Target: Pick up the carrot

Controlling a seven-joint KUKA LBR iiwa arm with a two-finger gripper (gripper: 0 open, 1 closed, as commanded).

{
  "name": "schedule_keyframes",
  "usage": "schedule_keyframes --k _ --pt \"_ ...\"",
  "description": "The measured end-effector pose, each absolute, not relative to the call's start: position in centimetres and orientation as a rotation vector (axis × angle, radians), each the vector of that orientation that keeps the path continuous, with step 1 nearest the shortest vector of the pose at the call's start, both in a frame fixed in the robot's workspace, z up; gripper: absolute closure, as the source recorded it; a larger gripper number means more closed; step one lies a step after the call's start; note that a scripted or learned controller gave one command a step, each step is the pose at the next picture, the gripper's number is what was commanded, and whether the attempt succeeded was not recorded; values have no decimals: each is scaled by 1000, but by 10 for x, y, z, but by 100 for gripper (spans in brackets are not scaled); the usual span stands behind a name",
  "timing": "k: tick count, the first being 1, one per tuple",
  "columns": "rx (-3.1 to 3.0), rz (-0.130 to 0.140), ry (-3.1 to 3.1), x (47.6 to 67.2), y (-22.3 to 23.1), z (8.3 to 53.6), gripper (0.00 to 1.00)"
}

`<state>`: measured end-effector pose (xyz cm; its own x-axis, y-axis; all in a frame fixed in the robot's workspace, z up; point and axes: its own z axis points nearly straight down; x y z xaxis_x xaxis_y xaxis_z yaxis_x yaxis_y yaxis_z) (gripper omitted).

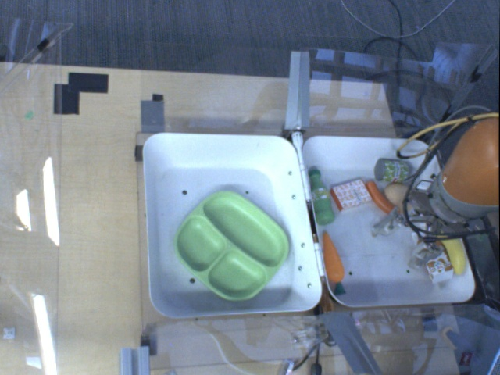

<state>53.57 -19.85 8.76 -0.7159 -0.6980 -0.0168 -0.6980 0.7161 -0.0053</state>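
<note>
The carrot (pixel 333 261) is orange with a green stub at its near end. It lies along the left wall of the right bin (pixel 375 291), near the front corner. My gripper (pixel 388 224) hangs over the middle of the same bin, to the right of the carrot and a little farther back, well apart from it. The grey wrist and the arm's orange band (pixel 473 169) rise behind it at the right.
A green bottle (pixel 319 197) lies along the wall behind the carrot. A small printed box (pixel 351 194), a red-orange sausage (pixel 380 198) and a can (pixel 391 169) sit at the back. A banana (pixel 456 256) and small carton (pixel 440 268) lie right. A green divided plate (pixel 232 244) sits in the left bin.
</note>
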Motion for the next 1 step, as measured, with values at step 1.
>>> schedule_keyframes --k 1 --pt "-1071 -5 2937 532 -94 88 0"
